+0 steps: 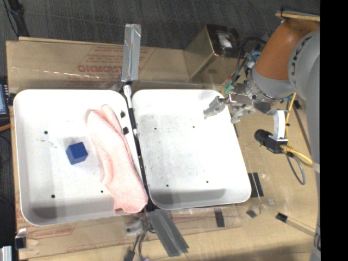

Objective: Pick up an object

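Gripper (216, 105) over the right bin's (190, 197) far right corner; whether it is open or closed cannot be told.
Block (77, 152), blue, sits in the left bin (32, 113), well apart from the gripper. Cloth (115, 159), pink, lies beside it along the divider between the bins.

The bench (272, 200), seemingly bare wood, bears 2 white bins: left bin (32, 145), right bin (185, 156), touching side by side.
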`<state>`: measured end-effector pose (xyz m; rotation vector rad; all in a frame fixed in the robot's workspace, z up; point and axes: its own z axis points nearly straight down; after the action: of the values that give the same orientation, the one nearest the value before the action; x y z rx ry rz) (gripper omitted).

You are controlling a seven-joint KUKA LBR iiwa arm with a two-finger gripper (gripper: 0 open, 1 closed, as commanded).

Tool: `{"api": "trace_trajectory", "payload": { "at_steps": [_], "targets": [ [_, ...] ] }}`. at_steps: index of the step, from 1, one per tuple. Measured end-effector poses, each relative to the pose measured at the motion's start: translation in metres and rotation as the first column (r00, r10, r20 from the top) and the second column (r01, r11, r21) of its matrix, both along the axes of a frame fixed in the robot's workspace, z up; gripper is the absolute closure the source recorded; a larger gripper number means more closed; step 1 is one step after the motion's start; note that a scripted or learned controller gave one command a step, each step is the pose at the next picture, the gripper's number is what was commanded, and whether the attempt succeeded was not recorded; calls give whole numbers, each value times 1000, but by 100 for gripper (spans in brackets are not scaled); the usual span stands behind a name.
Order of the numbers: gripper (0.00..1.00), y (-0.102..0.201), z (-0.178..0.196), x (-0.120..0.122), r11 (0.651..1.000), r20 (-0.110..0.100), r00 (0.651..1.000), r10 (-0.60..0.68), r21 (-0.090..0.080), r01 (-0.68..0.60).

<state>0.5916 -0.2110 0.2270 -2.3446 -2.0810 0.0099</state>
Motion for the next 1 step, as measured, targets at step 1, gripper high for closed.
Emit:
{"api": "trace_trajectory", "payload": {
  "at_steps": [1],
  "targets": [
    [0,5,87,-20,993,4,993,-119,0,119]
  ]
}}
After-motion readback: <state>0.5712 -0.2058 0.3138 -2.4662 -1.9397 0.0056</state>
